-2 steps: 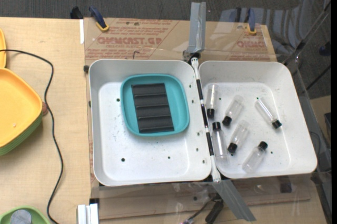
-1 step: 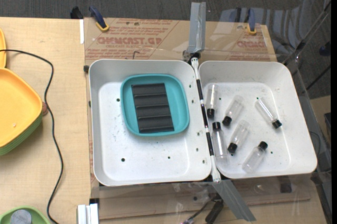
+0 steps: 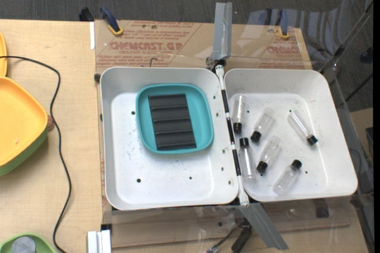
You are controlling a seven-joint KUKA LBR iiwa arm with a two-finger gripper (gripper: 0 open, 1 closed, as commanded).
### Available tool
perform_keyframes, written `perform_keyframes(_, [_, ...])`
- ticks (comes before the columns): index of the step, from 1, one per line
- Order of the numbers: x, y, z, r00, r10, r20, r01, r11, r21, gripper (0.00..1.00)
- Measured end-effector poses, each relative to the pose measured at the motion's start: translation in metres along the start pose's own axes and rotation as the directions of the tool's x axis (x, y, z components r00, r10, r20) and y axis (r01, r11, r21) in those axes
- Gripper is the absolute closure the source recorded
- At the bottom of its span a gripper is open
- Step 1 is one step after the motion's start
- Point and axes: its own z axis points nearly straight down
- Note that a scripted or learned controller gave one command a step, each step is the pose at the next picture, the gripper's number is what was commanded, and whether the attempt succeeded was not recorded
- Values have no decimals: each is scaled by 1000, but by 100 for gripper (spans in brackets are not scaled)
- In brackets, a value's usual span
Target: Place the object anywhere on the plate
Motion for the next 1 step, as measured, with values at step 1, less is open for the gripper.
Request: perform_keyframes(1, [0, 0, 15, 992, 124, 1, -124, 992, 1, 0])
